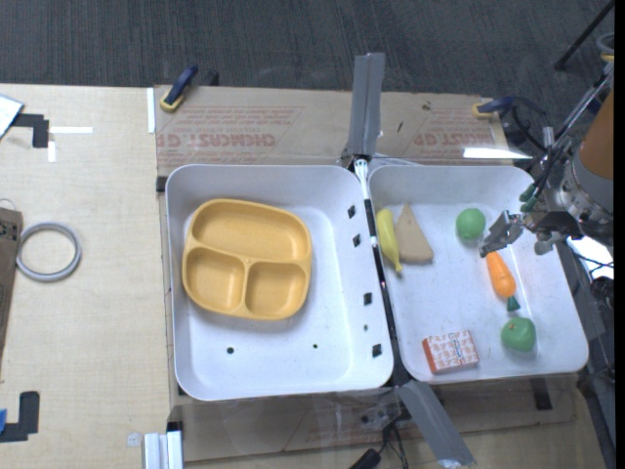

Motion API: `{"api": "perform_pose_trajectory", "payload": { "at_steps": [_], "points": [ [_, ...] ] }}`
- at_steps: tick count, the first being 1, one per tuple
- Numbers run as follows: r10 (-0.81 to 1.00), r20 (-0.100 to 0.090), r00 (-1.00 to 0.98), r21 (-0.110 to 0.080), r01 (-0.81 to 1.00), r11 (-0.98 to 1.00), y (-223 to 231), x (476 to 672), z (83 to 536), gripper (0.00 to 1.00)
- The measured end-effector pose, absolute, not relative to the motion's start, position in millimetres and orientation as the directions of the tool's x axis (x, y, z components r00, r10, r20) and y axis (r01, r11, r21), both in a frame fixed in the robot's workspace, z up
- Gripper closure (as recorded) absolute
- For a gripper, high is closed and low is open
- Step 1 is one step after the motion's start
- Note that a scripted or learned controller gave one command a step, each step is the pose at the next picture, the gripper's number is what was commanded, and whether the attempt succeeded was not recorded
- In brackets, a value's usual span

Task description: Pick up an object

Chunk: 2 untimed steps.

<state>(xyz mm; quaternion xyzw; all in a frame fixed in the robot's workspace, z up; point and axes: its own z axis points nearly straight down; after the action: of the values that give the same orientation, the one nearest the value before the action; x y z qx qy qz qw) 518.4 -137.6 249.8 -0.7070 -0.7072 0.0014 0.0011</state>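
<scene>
— Looking down, we see the gripper (524, 234) over the right bin (576, 360), fingers spread apart, holding nothing.
— We place the carrot (501, 276) just below its fingertips.

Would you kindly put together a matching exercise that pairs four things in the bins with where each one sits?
Things:
1. yellow tray
2. banana
3. carrot
4. small box

Places:
A. near front edge of the right bin
B. against the divider, right bin
C. left bin
D. just below the pincer

Pairs: 1-C, 2-B, 3-D, 4-A
</scene>
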Motion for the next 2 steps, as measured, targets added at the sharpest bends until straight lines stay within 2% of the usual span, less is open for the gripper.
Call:
{"api": "perform_pose_trajectory", "payload": {
  "at_steps": [1, 2],
  "points": [
    [0.996, 0.0, 0.089, -0.004, 0.996, -0.089, -147, 538.7, 134, 0.0],
    [0.967, -0.001, 0.255, -0.002, 0.967, -0.255, -186, 545.2, 174, 0.0]
  ]
}}
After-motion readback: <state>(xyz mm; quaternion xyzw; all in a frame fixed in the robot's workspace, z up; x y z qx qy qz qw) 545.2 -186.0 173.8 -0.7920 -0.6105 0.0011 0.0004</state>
